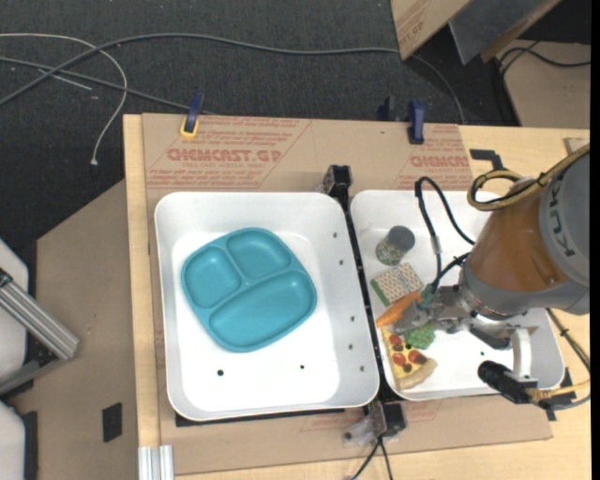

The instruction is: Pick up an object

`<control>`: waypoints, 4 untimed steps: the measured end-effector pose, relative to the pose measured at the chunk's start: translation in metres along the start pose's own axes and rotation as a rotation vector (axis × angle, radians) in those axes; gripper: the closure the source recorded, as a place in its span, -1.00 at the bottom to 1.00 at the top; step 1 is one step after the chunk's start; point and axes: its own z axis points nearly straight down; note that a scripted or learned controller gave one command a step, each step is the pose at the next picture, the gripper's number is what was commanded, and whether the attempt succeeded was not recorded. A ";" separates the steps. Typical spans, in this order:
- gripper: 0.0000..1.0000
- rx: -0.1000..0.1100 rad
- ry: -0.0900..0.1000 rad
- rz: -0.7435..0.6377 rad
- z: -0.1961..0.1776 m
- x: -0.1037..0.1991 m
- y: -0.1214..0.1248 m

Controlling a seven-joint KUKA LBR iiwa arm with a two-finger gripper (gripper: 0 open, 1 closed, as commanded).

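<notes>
We see the hand (433,309) low in the right bin (450,375), amid clustered toys: carrot (401,307), pizza slice (411,361). We cannot tell its state. Crowding risks a nudged or doubled grasp.

Dark carpet floor (281,56) behind tabletop, white cables (98,66) looping across it. Brown cardboard sheet (234,155) printed red covers light wood tabletop (84,309). Blue clamps (193,112) grip far edge. Cardboard box (441,23) top right.
</notes>
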 end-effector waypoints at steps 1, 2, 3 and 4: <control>1.00 -0.005 -0.001 0.000 -0.013 0.000 0.001; 1.00 -0.009 -0.003 -0.001 -0.057 -0.006 0.002; 1.00 -0.010 -0.003 -0.002 -0.103 0.002 0.001; 1.00 -0.011 -0.004 -0.002 -0.147 0.000 0.000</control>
